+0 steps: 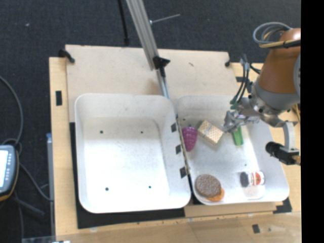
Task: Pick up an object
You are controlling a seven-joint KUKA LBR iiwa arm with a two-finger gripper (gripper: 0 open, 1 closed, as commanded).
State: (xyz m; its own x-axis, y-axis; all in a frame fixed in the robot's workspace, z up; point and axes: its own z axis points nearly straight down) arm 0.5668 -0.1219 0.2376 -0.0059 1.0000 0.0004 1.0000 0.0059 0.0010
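Dark carpet floor around a light wood desk (116, 70) with two shallow white bins side by side. A slanted aluminium rail (144, 29) runs from the top of the view down to the gap between the bins, and a handheld pendant (6, 168) sits off the desk at far left. Left bin (126, 151) has just a few dark dots on its floor. Right bin (273, 186) holds all the items: purple cup-like object (190, 137) against its left wall, tan waffle-textured block (210, 132) just beside that, green cylinder-like object (237, 135) right of the block, brown round cookie-like disc with an orange rim (209, 186) at the front edge, small white/red/black object (251, 178) front right. Arm (278, 80) comes in from the right, orange band showing; hand (234, 119) sits over the back of the right bin, just above the top of the green object and near the tan block. Can't tell if it's apart or together, and contact with the green object is unclear too.
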